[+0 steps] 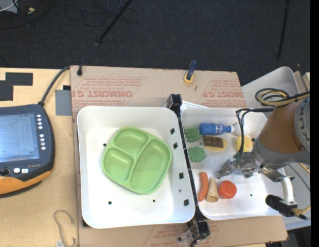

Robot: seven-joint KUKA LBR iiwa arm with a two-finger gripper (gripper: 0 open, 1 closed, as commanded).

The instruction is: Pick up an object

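Observation:
The right bin (252,205) holds several small items: a blue bottle (213,129), a brown bar (213,142), two green textured pieces (195,153), an orange carrot (202,185), a tan cone (213,190), a red tomato (228,189) and a yellow piece (244,144). My gripper (232,167) hangs low over the middle of this bin, just above the tomato and right of the cone. Nothing shows between its fingers.
The left bin (92,199) holds a green divided plate (137,159). A tablet controller (20,138) lies at the far left of the bench. Cables (272,94) run above the right bin's far corner. A black divider (182,158) separates the bins.

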